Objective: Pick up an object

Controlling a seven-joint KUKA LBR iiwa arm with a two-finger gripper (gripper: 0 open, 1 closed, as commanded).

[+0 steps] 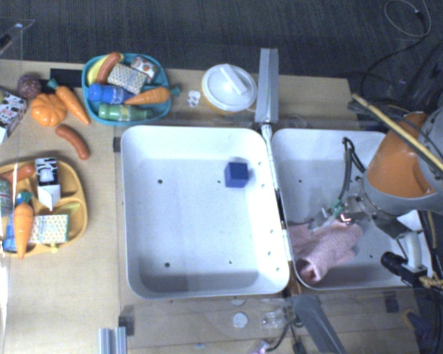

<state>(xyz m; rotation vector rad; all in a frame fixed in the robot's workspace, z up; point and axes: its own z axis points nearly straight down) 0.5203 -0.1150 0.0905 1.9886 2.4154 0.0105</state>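
Reaching down into the right bin (310, 153), one claw (338, 214) hangs directly above one pink cloth (323, 248); whether its jaws are spread or pressed together cannot be told. One blue cube (237, 173) lies well to its left, alone in the left bin (155, 220).

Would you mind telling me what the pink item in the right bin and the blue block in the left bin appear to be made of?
The pink item looks like soft cloth, matte and slightly fuzzy: it lies crumpled in loose folds. The blue block seems rigid, probably plastic or painted wood, with flat faces and crisp edges; the view leaves that open.
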